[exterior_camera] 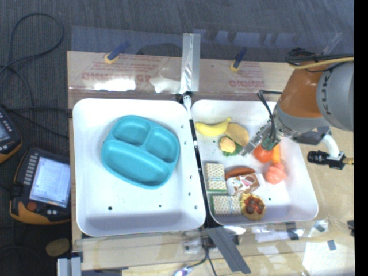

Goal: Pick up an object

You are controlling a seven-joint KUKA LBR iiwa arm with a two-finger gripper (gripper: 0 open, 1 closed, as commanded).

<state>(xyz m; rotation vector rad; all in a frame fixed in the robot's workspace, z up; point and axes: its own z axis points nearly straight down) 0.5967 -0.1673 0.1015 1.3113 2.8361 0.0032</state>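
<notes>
While we look down on the bench, we see two white bins side by side. The left bin [86, 211] holds a blue plate [141, 150] with three parts. The right bin [299, 203] holds toy food, and the grey arm [322, 99] with its orange band reaches into it from the right. The gripper [261, 140] sits low among the food, just beside a red tomato [264, 153] and near a brown bun [237, 133]. We cannot tell how its jaws stand. A yellow banana [211, 127] lies by the bin's left wall. A pink fruit [276, 173], a sausage [240, 171] and some crackers [215, 176] lie closer to us.
</notes>
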